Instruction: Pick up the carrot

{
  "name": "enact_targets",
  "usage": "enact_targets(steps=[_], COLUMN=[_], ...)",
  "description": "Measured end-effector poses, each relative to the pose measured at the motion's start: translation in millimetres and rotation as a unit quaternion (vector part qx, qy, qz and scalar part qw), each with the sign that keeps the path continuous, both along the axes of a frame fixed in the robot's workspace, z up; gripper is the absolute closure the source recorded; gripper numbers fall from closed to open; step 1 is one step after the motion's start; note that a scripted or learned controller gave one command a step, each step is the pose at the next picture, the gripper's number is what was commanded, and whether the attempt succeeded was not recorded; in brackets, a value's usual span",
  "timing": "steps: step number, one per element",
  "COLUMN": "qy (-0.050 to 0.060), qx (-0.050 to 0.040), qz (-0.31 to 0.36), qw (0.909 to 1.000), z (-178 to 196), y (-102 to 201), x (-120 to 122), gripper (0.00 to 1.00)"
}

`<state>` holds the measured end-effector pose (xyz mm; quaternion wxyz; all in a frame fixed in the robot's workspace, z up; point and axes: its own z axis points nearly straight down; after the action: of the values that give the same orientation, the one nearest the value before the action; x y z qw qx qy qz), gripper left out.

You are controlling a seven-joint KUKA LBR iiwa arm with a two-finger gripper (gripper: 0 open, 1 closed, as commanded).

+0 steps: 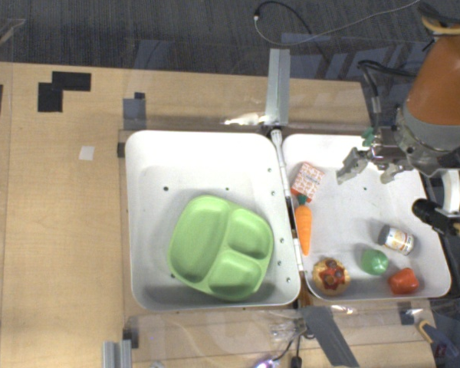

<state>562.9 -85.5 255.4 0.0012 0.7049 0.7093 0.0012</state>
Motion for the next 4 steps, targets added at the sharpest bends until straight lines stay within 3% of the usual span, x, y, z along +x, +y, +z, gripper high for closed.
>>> enact_targets(steps=[1, 2, 3, 4], qy=[0.001, 0.0, 0.0, -0.002], qx=[0.0001, 0.0, -0.0001, -0.0002], qz=[0.052, 0.076, 0.075, 0.076], qw=[0.9987, 0.9971, 0.9972, 0.9971], z=[-71.2, -70.6, -70.7, -59.9], y=[77.4, 32.0, 31.9, 32.6], x=[-35.1, -75.3, -75.3, -73.3], gripper=[0.0, 0.0, 0.0, 1.0])
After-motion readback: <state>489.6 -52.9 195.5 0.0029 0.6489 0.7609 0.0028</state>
